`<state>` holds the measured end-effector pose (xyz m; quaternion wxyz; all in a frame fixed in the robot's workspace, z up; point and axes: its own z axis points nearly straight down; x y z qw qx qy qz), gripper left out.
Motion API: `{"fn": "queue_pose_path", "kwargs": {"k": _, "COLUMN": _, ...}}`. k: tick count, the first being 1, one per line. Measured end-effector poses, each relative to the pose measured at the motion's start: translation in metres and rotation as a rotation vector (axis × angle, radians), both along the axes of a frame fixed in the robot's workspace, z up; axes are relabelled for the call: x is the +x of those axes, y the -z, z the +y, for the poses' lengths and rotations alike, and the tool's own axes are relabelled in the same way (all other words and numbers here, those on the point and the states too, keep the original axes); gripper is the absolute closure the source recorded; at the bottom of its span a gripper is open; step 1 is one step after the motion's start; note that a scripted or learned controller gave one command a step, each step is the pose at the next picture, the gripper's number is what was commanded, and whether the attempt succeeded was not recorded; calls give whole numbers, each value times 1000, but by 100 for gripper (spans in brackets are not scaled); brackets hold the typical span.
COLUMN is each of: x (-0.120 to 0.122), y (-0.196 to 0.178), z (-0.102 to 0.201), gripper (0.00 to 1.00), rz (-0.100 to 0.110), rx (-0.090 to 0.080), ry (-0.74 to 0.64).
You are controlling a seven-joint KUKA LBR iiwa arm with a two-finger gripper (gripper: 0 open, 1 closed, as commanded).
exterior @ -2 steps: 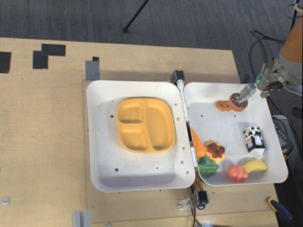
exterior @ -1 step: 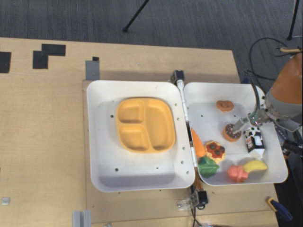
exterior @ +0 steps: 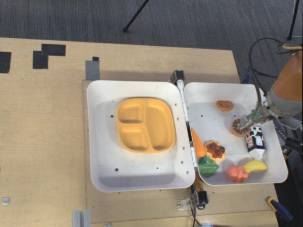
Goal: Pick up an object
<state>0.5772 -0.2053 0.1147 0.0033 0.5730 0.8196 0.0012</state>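
Camera looks down at a slant on a light wooden bench (exterior: 42, 141); two shallow white bins sit side by side at centre and right of the frame, meeting along a shared edge.

Left bin (exterior: 99, 174): holds a yellow-orange divided tray (exterior: 144, 125), three compartments, lying flat near the bin's middle.

Right bin (exterior: 208, 96): several small toy foods; a brown pretzel-like piece (exterior: 225, 106) in the upper part of the bin; a round brown cookie-like piece (exterior: 237, 126) at centre right; a small black-and-white carton (exterior: 255, 142) just right of and below it, lying tilted; a yellow banana (exterior: 254, 166) and a pink-red piece (exterior: 237, 173) at lower right, touching or nearly so; a pizza slice with dark toppings (exterior: 215, 150) at lower centre; a green vegetable piece (exterior: 207, 167) just below the slice; an orange carrot (exterior: 198, 143) against the bin's left wall.

Arm enters from the right edge of the frame; orange band (exterior: 289, 82) visible at upper right, grey wrist below it; gripper (exterior: 247, 123) is low over the right bin, its tip right at the cookie-like piece and just above the carton; whether it is open, closed or touching the piece cannot be told at this resolution; no object visibly lifted.

Black marker patches (exterior: 47, 55) on the bench at upper left of the frame.
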Motion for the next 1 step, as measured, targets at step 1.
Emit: {"fn": "queue_pose_path", "kwargs": {"k": 1, "x": -19, "y": -64, "z": 60, "gripper": 100, "rz": 2, "rx": 1, "ry": -11}}
